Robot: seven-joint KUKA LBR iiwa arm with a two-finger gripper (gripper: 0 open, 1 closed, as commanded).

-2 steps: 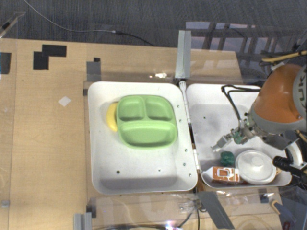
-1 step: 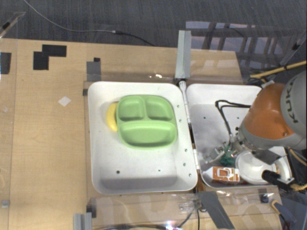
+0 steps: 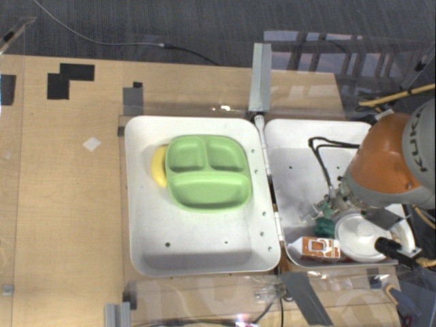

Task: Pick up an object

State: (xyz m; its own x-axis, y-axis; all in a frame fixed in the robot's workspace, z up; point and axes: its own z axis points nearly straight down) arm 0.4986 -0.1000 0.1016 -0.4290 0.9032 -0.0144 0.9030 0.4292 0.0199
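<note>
A green plastic divided plate (image 3: 207, 172) with three compartments lies flat in the left bin, partly covering a yellow banana-like object (image 3: 158, 167) at its left edge. In the right bin's near corner lie an orange-and-white carton (image 3: 320, 248), a teal object (image 3: 325, 224) and a white bowl (image 3: 360, 238).

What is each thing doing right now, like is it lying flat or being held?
green divided plate: lying flat in the left bin, right side up.
yellow thing: partly tucked under the plate's left edge.
orange carton: lying on its side in the right bin.
white bowl: upright beside the carton.
gripper: low over the right bin, beside a small green object.
</note>
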